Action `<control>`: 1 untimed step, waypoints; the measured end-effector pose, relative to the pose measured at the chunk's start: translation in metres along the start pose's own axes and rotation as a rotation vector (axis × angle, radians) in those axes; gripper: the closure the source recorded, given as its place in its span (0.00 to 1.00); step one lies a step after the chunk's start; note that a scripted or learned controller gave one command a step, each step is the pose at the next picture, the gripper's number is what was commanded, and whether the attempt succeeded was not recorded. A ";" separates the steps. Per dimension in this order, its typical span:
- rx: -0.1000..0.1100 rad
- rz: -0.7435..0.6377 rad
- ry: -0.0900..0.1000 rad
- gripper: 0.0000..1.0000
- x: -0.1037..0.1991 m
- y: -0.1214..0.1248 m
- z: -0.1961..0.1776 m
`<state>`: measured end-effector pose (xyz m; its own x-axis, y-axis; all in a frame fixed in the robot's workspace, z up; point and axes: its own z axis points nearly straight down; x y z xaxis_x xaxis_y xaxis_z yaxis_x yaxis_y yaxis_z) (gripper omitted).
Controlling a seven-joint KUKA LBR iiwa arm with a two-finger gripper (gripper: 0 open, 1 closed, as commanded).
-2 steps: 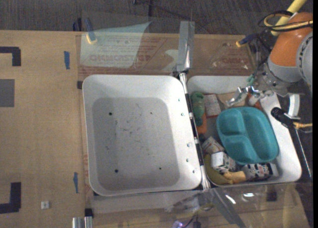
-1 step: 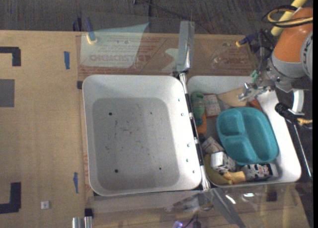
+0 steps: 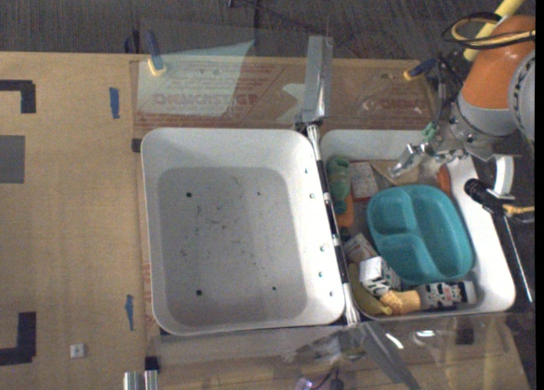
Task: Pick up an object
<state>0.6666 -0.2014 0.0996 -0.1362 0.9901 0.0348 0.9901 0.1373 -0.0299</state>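
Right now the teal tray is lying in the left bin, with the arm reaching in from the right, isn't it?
Not quite: the teal tray is lying in the right bin, among other objects, as the camera view shows. The arm does reach in from the right.

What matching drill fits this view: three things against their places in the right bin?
Things:
1. teal tray
2. green item
3. yellow toy

Places:
A. near the front edge of the right bin
B. far-left corner, beside the divider between bins
C. middle of the bin, lying on top of the clutter

Pairs: 1-C, 2-B, 3-A

The pincer hangs over the bin's far edge, above the tray.
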 end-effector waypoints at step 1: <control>-0.035 0.012 -0.038 0.00 -0.016 -0.005 -0.127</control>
<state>0.6683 -0.2222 0.2264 -0.1247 0.9922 -0.0035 0.9922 0.1247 0.0049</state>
